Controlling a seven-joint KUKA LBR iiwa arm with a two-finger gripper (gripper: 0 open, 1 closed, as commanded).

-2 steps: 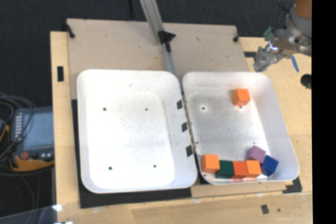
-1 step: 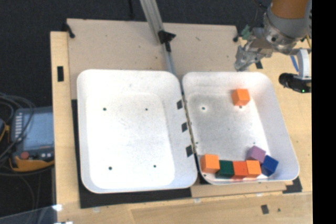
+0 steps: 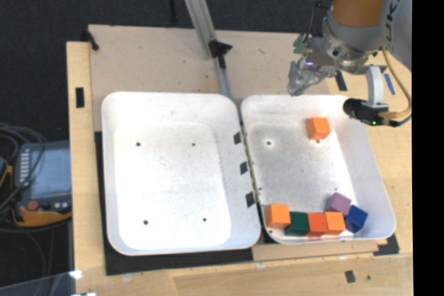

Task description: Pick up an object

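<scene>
My gripper [image 3: 302, 84] hangs above the far edge of the right bin [image 3: 364, 149], up and to the left of a lone orange cube [image 3: 318, 127]. Nothing shows between its fingers. Along the near wall of that bin lies a row of blocks: an orange one [image 3: 278, 215], a dark green one [image 3: 298, 222], a red-orange one [image 3: 318, 222], another orange one [image 3: 334, 221], a blue one [image 3: 356, 217] and a purple one [image 3: 339, 202] just behind them.
The left bin [image 3: 170, 170] sits beside the right one, its rim touching along the middle. A slanted metal rail [image 3: 200, 10] crosses the bench behind the bins. A screen device [image 3: 43, 177] with cables lies off the bench's left side.
</scene>
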